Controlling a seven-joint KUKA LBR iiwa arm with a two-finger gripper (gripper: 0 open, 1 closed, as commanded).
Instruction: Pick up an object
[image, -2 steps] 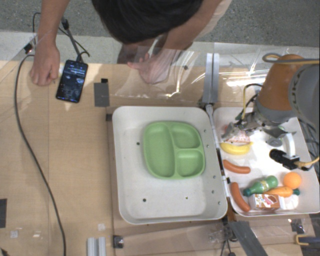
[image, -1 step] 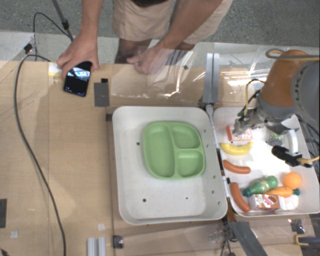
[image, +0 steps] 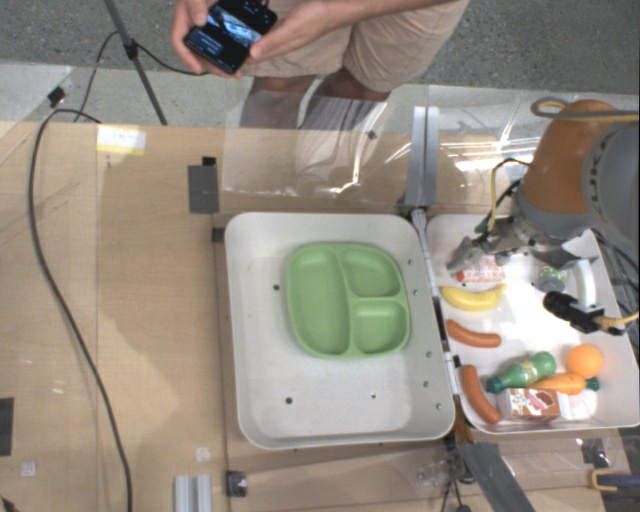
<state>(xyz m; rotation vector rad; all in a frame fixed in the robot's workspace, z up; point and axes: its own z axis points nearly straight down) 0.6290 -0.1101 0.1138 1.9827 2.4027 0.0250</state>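
Gripper (image: 478, 252), finger state impossible to tell, is hovering over the small packet (image: 483, 272); the touching banana (image: 471, 296) is risking a snagged, failed pick.

Robotics lab, wooden bench (image: 120, 300) with clear guard panels, trailing black cable (image: 60, 290), tripod leg (image: 140, 70) on the far side, toy food (image: 472, 296) in the right white bin (image: 520, 425)

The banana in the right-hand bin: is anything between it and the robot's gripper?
Yes, as far as I can tell. A small red-and-white packet lies just above the banana, under the gripper, so the gripper would meet the packet first.
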